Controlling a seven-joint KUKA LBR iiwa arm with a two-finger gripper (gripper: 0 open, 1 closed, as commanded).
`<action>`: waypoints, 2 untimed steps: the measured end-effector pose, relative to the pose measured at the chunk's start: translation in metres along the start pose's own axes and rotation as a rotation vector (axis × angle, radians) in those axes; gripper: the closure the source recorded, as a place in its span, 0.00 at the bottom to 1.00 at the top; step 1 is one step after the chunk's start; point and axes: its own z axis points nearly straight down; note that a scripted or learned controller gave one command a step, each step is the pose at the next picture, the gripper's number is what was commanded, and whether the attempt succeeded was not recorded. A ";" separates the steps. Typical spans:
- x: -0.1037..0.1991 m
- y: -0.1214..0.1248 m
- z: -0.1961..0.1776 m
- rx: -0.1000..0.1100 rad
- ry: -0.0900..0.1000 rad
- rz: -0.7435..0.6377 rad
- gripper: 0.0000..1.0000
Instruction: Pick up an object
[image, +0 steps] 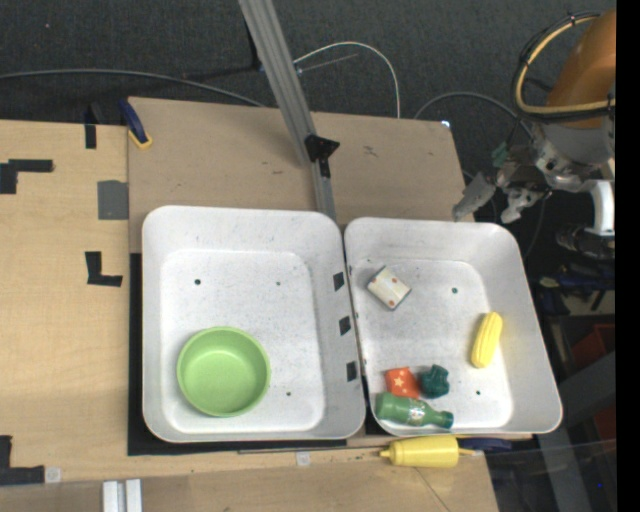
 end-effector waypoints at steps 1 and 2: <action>0.011 0.000 0.054 0.001 0.001 0.000 0.00; 0.010 0.000 0.119 0.003 0.001 0.000 0.00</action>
